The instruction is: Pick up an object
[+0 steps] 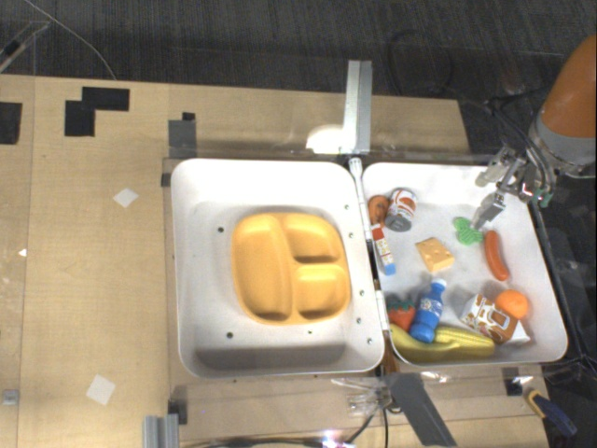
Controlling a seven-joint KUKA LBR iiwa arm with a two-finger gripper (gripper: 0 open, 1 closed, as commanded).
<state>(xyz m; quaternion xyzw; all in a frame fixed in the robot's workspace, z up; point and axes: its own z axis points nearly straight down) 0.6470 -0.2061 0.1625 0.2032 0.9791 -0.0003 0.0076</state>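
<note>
While hovering, claw [492,205] | green toy [466,230] just left below

Glossy yellow plastic tray [284,267], smooth matt white bins [201,250], pale wood-look bench [84,278], metal gripper [489,211].

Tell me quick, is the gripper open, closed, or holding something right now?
Gripper: cannot be told; it hangs over the right bin, just above the green toy.

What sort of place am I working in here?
Likely a robot grasping test bench: two white bins fixed on a wooden bench, toy food like a banana, and a yellow divided tray.
</note>
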